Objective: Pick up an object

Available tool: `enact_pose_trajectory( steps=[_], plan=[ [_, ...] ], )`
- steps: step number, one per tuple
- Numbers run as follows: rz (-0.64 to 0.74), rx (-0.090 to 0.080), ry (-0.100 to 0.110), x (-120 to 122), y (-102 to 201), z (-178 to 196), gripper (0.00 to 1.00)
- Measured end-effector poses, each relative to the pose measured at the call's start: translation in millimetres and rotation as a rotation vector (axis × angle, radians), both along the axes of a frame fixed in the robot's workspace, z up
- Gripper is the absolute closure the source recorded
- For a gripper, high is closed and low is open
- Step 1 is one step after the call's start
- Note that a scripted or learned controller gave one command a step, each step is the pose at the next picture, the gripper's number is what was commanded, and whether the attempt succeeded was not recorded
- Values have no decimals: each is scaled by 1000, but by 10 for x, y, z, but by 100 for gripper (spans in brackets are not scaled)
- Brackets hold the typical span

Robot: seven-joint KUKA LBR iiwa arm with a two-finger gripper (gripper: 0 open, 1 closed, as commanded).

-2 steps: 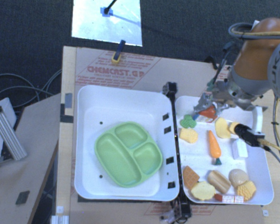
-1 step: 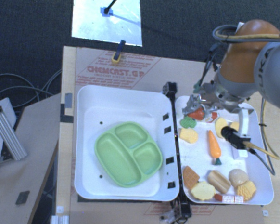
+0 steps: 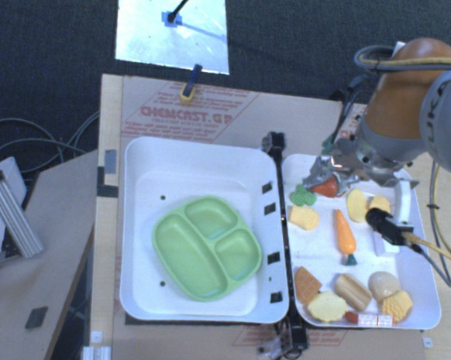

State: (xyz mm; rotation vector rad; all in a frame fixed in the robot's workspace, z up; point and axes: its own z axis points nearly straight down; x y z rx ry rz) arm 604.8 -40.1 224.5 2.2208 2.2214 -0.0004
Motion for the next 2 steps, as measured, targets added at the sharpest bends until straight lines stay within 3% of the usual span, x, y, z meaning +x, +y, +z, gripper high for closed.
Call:
enact_pose_trajectory(
  steps=[1,2],
  plan=[
    [5,1,-3,114,108,95,100],
    [1,0,0,50,39,-97,100]
  ],
)
